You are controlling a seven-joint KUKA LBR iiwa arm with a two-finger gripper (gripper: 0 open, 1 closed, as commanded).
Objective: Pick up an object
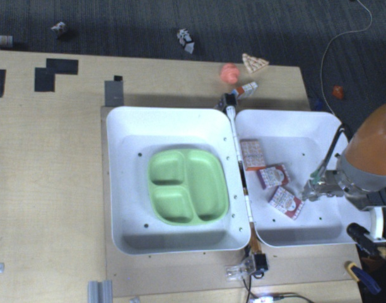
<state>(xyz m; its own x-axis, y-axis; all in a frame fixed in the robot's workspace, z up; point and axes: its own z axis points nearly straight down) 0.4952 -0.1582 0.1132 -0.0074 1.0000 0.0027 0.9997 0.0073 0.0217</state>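
The snack packets, the likeliest objects to pick, lie in the right bin (pixel 319 122): one packet (pixel 286 202) sits just beside the tool (pixel 311 190), a darker one (pixel 270 175) touches it on the far side, and a paler third (pixel 252 154) rests near the divider. The tool hangs low over the bin floor at the near packet's right edge, apparently lined up for a descent onto it; whether it is released or clenched cannot be told at this size, and nothing shows between its tips. The arm (pixel 373 153) reaches in from the right, its orange band above the wrist. The left bin (pixel 123 131) holds a green divided tray (pixel 187 186), well apart. On the table (pixel 48 169) beyond the bins lie a pink ball (pixel 229 73) and a wedge-shaped toy (pixel 255 62).
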